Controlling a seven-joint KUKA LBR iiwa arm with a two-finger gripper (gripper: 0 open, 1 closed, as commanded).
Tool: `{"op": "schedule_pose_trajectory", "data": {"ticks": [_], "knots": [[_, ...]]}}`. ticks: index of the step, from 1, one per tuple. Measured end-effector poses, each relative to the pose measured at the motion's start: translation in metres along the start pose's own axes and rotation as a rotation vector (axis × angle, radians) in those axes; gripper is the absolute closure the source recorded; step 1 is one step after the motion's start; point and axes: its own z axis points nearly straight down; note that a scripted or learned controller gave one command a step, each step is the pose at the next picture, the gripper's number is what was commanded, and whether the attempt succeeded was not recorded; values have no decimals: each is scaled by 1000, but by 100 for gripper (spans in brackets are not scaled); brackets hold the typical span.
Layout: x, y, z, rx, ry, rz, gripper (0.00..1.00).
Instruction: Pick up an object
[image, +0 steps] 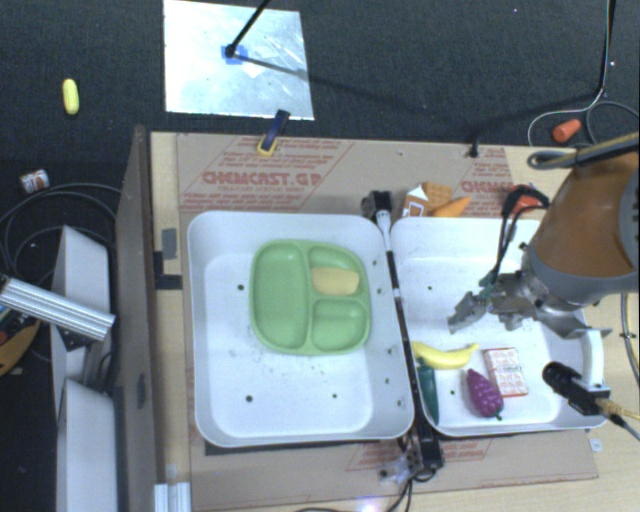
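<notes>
"CHEMCAST GP" in red on brown board (262, 178), repeated partly at right

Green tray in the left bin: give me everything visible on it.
The green tray looks like smooth pale-green plastic, roughly square with rounded corners and a raised rim. It has three compartments: one long one on the left, two smaller ones stacked on the right. It lies flat, right way up, near the middle of the left bin, resting on its floor. A yellow item sits in the upper right compartment.
</notes>
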Motion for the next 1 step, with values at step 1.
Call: {"op": "schedule_pose_trajectory", "data": {"ticks": [1], "knots": [[-7, -20, 104, 9, 3, 3, 0]]}}
